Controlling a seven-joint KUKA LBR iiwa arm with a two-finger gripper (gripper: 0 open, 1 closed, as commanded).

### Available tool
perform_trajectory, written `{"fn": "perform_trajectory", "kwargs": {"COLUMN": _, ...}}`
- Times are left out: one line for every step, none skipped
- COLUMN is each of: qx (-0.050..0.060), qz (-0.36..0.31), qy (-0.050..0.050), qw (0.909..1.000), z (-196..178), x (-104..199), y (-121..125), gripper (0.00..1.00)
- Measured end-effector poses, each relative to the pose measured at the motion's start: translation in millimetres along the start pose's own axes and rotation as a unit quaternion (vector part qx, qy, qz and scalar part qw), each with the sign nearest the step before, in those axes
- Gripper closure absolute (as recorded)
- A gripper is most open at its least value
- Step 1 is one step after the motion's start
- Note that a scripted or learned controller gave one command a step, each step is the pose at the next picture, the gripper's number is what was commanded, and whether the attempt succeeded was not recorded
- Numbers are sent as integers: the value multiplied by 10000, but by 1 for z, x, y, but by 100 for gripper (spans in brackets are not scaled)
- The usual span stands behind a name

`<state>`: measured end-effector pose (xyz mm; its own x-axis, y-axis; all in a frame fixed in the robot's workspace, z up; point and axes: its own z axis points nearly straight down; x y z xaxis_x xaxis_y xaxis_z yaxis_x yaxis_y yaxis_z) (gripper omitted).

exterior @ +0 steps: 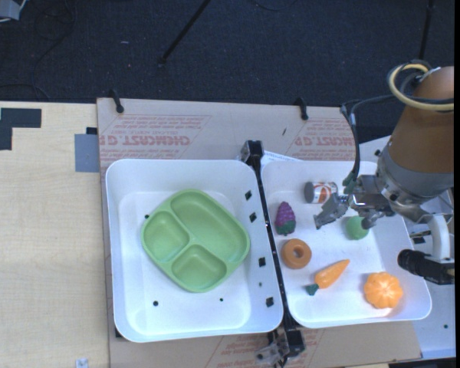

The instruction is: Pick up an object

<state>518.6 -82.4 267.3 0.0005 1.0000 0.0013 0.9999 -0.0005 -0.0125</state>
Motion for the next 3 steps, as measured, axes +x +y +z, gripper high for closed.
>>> {"fn": "perform_trajectory", "kwargs": {"qx": -55, "qz": -7, "qy": -7, "qw": 10000, "z": -5, "x": 0, "y": 2, "gripper": 0}}
{"fn": "perform_trajectory", "kwargs": {"qx": -10, "qz": -4, "qy": 2, "qw": 10000, "z": 59, "x": 0, "y": -1, "gripper": 0}}
{"fn": "perform_trajectory", "kwargs": {"qx": -19, "qz": -1, "qy": 2, "qw": 10000, "z": 104, "x": -2, "y": -3, "gripper": 0}}
